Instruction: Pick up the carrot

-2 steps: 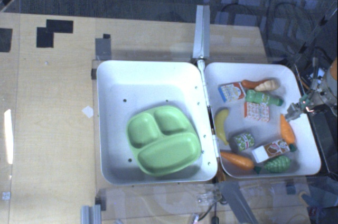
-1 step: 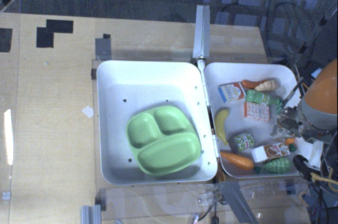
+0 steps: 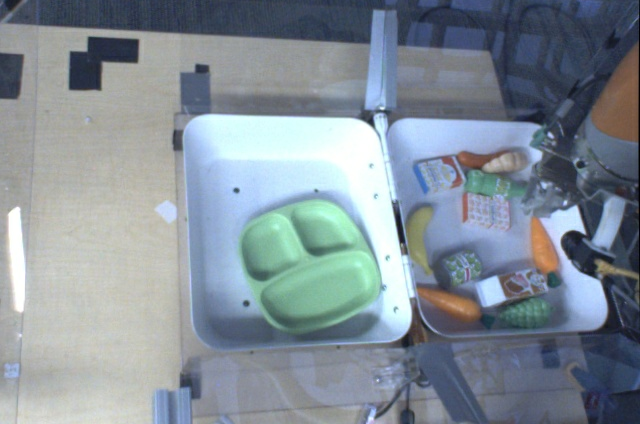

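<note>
In the right bin (image 3: 400, 212), an orange carrot (image 3: 543, 247) lies near the right wall, pointing up and down. A second orange carrot-like piece (image 3: 449, 302) rests along the front wall. My gripper (image 3: 548, 189) hangs over the bin's right side, just above the upper end of the right-hand carrot, with the grey arm and its orange band (image 3: 618, 107) behind it. I see nothing held in it.
The right bin also holds a banana (image 3: 420, 237), a blue-white carton (image 3: 437, 174), a red-green box (image 3: 487, 210), a reddish sausage-like piece (image 3: 490, 160), a green can (image 3: 461, 267), a brown-white carton (image 3: 515, 287) and a bumpy green vegetable (image 3: 525, 314). A green divided plate (image 3: 310, 264) sits in the left bin (image 3: 215, 172).
</note>
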`<state>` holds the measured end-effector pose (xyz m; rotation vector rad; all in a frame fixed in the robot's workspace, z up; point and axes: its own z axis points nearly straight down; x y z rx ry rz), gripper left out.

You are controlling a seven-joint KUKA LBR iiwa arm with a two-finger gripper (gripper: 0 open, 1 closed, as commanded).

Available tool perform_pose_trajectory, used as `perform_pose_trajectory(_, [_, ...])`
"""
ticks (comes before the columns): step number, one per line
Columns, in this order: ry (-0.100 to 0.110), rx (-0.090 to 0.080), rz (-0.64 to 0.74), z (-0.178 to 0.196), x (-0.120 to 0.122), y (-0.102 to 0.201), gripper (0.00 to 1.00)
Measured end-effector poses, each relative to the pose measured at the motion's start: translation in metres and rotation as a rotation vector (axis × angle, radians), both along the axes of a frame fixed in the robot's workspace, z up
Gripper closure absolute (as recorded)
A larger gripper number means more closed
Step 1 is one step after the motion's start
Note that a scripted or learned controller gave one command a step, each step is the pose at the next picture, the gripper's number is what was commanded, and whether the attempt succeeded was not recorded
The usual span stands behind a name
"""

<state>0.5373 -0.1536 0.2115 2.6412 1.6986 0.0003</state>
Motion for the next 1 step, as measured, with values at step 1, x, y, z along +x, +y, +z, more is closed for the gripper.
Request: perform_pose_trajectory(1, [-0.012, 0.000, -0.157, -0.1229, -0.0454, -0.0119, 1.00])
